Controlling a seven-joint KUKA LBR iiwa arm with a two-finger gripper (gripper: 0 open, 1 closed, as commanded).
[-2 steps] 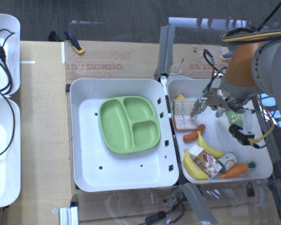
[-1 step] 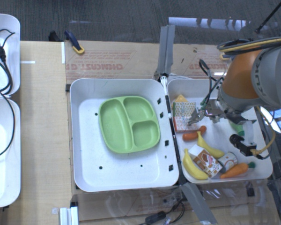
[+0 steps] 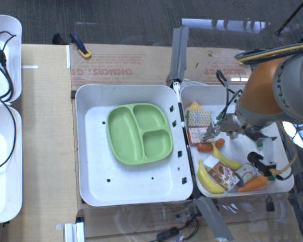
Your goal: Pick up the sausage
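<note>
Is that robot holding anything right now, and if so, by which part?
It cannot be told. The gripper sits just above the sausage in the right bin, but the view does not show the sausage between its fingers.

Small red-orange sausage (image 3: 211,145), lying flat in the right bin; near end perhaps partly hidden

The bins (image 3: 91,135) looked like smooth, faintly glossy white plastic; the green tray (image 3: 139,133) was matt plastic. The sausage (image 3: 210,145) shone smooth and orange-red. The bench (image 3: 45,110) looked like pale wood.
</note>
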